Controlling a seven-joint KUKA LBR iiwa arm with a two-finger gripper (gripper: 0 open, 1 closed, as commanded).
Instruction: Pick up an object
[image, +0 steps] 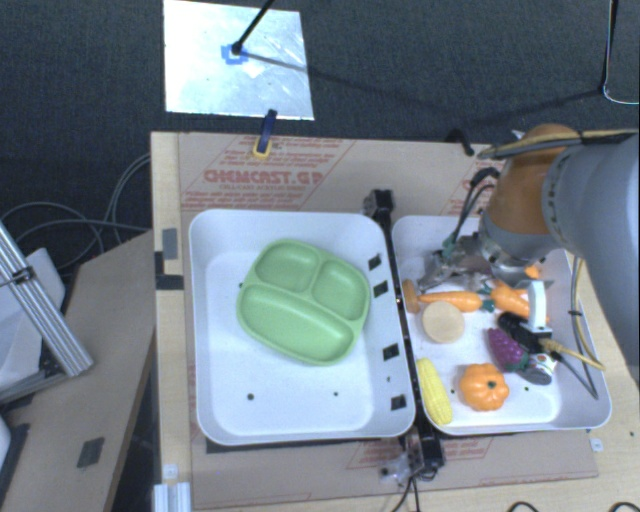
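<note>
Fingers (455, 265) spread, just above carrot (452, 298) | board (330, 160) reads "CHEMCAST"

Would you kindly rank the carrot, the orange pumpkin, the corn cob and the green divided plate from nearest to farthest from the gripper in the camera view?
From the gripper, low in the right bin:
1. Carrot, just below it, right bin.
2. Orange pumpkin, near the right bin's front edge, and corn cob, front-left corner of the right bin: too close to call.
3. Green divided plate, in the left bin.
</note>
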